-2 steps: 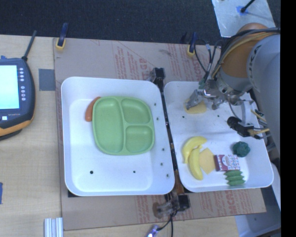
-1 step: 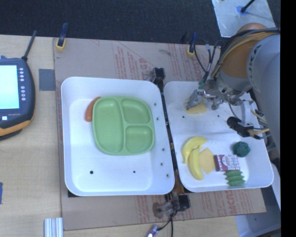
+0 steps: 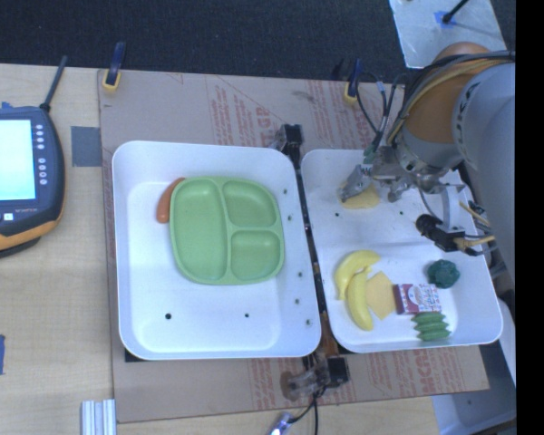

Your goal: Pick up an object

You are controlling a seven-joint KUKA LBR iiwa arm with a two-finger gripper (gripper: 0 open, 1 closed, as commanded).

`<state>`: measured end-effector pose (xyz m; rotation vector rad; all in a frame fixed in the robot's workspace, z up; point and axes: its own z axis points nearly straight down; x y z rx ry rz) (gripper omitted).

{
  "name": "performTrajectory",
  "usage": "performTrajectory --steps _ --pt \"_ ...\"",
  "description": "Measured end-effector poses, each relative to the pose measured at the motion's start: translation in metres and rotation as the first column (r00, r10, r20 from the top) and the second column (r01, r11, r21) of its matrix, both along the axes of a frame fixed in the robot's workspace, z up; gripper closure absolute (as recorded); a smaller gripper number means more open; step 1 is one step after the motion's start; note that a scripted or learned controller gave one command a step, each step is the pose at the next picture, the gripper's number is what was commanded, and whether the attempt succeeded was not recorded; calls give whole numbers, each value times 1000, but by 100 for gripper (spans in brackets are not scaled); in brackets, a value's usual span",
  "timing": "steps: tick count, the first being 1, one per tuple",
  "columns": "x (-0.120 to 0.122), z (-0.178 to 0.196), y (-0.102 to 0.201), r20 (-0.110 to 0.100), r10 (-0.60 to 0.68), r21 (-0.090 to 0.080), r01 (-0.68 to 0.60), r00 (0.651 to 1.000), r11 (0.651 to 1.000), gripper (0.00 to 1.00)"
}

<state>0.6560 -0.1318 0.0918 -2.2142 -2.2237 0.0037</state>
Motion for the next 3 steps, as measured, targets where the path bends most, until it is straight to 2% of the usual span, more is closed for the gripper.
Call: performTrajectory --steps 3 --pt "0 0 3 -2 0 1 0 1000 1000 0"
